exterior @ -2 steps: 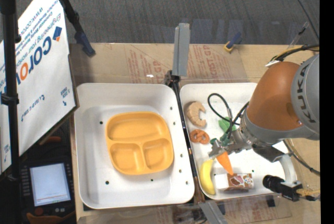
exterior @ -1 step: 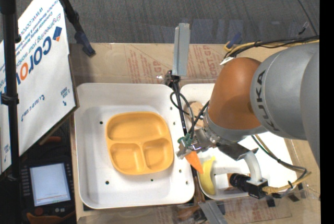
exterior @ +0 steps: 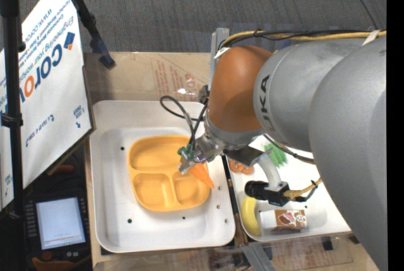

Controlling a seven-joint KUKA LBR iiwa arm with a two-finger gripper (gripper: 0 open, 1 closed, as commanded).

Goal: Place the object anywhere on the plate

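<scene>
In the left bin, an orange toy carrot is sitting over the right edge of the yellow plate. Its long axis is slanting, with the tip pointing near-right. The gripper is clamping its green-topped far end.

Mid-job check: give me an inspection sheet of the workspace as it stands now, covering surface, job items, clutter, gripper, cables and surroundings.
Surface: two white bins side by side, left bin and right bin.
Job's things: yellow divided plate in the left bin; orange cone-shaped object at its right rim, held or resting unclear.
Clutter: right bin holds a yellow banana-like item, small printed box, green item, orange-brown item.
Gripper: gripper over the plate's right edge, just above the orange object.
Cables: black cable loops off the wrist.
Surroundings: white sign at left; small screen below it.
</scene>
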